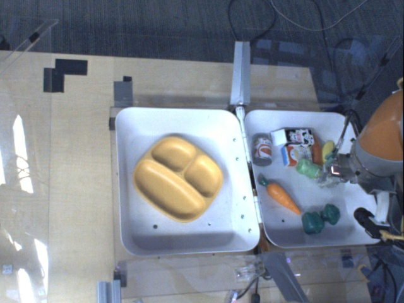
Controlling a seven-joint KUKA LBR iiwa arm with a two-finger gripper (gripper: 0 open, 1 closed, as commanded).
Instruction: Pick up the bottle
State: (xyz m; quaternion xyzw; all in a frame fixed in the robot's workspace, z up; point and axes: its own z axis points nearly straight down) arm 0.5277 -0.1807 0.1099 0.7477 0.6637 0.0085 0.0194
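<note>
The left shallow white bin [126, 188] holds one thing: a yellow plastic three-compartment tray [178, 178], lying a little toward its middle and turned at a slant.

The right shallow white bin [278, 229] holds the rest, placed here relative to the orange plastic carrot [282, 196] near its left wall. Up and left of the carrot a small silver-and-red can [262, 149] lies close to the divider. Right of the can, above the carrot, sits a small white carton with black-and-white print and a red and blue side [291, 145]. Further right, a yellow banana-like toy [327, 150] lies near the far corner. Below and right of the carrot rests a dark green dumbbell-shaped toy [320, 218].

The pale green translucent bottle [308, 168] lies up and right of the carrot, just under the carton. The gripper [332, 174] is touching or just beside the bottle's right end; whether its jaws are apart or closed cannot be told. The grey arm with its orange band [384, 134] comes in over the bin's right edge.
</note>
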